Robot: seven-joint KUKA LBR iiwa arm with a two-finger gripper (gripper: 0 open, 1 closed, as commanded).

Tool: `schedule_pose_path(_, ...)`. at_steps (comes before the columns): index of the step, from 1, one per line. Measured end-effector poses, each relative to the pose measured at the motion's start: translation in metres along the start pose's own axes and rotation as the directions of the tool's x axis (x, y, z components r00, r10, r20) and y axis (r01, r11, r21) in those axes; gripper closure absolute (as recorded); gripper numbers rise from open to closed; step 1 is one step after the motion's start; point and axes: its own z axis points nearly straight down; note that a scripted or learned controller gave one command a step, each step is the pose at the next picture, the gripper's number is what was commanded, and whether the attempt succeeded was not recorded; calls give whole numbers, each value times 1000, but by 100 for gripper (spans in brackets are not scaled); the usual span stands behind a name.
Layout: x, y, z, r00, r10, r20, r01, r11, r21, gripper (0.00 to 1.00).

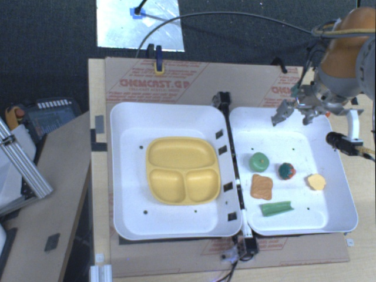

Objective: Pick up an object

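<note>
Jaws [295, 114] spread open above right bin [335, 175] holding five items; left bin [126, 157], one yellow tray [182, 170].

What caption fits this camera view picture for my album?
End effector open above right bin of toy food; yellow tray in left bin.

One fixed camera looks down at a slant from above the bench [100, 157], far enough back to take in both white bins [126, 122] whole (arm [346, 46] entering at two o'clock).
</note>
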Motion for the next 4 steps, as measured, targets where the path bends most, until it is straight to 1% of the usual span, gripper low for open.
schedule_pose_path(1,0,3,-8,1000,-2,2,2,1000,-12,0)
schedule_pose_path(3,-13,2,81,1000,0,2,0,1000,-9,0)
schedule_pose_path(4,-13,2,113,1000,-1,2,1,1000,-10,0)
